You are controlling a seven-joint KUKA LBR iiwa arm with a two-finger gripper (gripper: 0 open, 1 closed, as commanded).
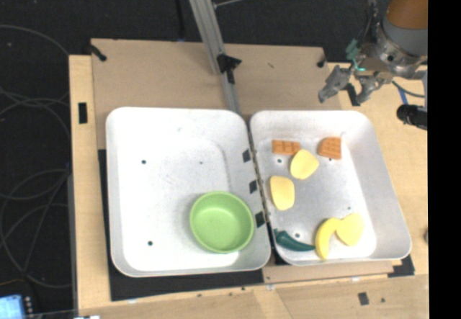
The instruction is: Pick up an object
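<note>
The gripper [347, 87] hangs with fingers apart and nothing between them, above the bench just beyond the right bin's [382, 166] far edge. Below it lie two orange wafers [286, 147] [330, 147], yellow pieces [304, 164] and a banana [325, 237]. A green bowl [222, 221] sits at the left bin's [144, 137] near right corner.

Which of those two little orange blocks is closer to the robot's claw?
The orange block near the right bin's far right side. The gripper hovers just beyond it; the other, waffle-like block lies farther left, near the divider.
</note>
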